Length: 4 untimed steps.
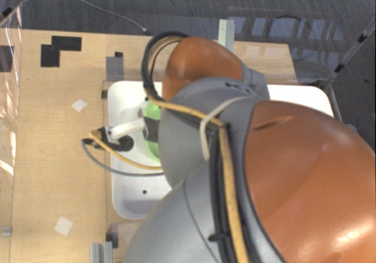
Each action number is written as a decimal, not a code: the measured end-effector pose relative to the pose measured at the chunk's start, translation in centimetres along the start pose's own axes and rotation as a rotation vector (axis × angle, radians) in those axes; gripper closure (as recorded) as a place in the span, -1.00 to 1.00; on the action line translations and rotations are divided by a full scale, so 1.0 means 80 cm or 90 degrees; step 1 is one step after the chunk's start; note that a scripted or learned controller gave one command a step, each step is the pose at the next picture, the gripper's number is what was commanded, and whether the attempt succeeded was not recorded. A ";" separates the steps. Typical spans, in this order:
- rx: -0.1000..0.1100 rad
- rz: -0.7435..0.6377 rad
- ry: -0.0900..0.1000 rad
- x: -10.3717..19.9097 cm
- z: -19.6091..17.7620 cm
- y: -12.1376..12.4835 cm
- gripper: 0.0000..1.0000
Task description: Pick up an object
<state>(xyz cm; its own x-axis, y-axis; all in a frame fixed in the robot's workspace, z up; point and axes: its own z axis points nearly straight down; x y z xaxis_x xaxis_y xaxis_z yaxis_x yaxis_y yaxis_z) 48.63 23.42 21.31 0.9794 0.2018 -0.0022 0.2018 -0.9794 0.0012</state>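
Big and close, my arm (pixel 264 185) hides my pincer — can't tell its grip. Green thing (pixel 152 112) in the bin (pixel 126 197) — maybe light; grab its middle.

The arm (pixel 200 138) looks like smooth painted metal, grey with a satin sheen, and the orange band (pixel 311 185) at lower right is properly glossy. The bench (pixel 53 138) on the left is pale matt wood. The white bin (pixel 126 197) looks like smooth plastic. Rubbery cables (pixel 117 159) and a shiny green thing (pixel 154 112) sit mid-frame.
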 end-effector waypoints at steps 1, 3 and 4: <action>0.001 -0.175 0.003 0.001 -0.085 -0.001 1.00; 0.001 -0.019 0.001 0.000 0.004 0.000 1.00; 0.000 -0.263 0.003 0.001 -0.061 0.000 1.00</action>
<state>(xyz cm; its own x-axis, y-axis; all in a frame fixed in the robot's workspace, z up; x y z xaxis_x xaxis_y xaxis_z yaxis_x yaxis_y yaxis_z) 48.73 23.48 26.16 0.8163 0.5776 0.0027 0.5776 -0.8163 0.0006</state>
